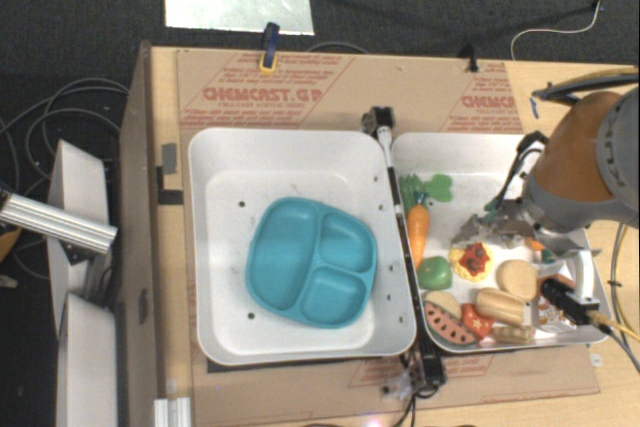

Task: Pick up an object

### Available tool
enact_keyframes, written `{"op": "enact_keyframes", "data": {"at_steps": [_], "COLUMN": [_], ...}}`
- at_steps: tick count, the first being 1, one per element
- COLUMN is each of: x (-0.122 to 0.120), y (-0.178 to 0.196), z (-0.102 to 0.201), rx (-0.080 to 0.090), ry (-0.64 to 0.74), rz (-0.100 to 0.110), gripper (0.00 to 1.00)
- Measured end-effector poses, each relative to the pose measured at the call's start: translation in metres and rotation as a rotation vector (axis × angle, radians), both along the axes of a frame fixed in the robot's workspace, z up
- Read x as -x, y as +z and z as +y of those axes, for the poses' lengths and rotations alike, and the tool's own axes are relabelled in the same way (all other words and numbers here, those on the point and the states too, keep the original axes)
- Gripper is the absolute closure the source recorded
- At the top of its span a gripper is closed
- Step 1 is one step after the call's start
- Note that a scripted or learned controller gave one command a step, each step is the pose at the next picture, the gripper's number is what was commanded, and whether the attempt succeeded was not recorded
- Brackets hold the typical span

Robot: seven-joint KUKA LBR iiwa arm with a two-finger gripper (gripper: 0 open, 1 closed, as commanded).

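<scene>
Camera view: worktop with two white bins. Left bin: one blue divided plate, lying flat. Right bin: toy foods crowded toward its near end, namely carrot, green leafy piece, green round piece, bread roll, watermelon slice. Claw: low over this cluster, apparently placed for a pick; how far open, cannot tell; no hold evident.

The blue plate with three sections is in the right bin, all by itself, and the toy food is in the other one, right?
Not quite. The camera view shows the blue divided plate lying in the left bin, alone. The toy food, like the carrot, is in the right bin.
</scene>
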State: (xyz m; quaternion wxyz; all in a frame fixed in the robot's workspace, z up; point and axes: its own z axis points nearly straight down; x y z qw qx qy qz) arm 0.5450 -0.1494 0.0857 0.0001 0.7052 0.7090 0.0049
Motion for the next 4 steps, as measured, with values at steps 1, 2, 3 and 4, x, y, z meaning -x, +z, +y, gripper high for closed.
{"op": "enact_keyframes", "data": {"at_steps": [1, 2, 3, 4], "x": [0.036, -0.047, -0.032, -0.002], "y": [0.006, 0.005, 0.007, 0.006], "z": [0.027, 0.005, 0.012, 0.041], "rx": [0.015, 0.008, 0.014, 0.014], "ry": [-0.007, 0.002, -0.006, -0.004], "rz": [-0.018, -0.006, -0.018, -0.017], "gripper": [0.00, 0.00, 0.00, 0.00]}}
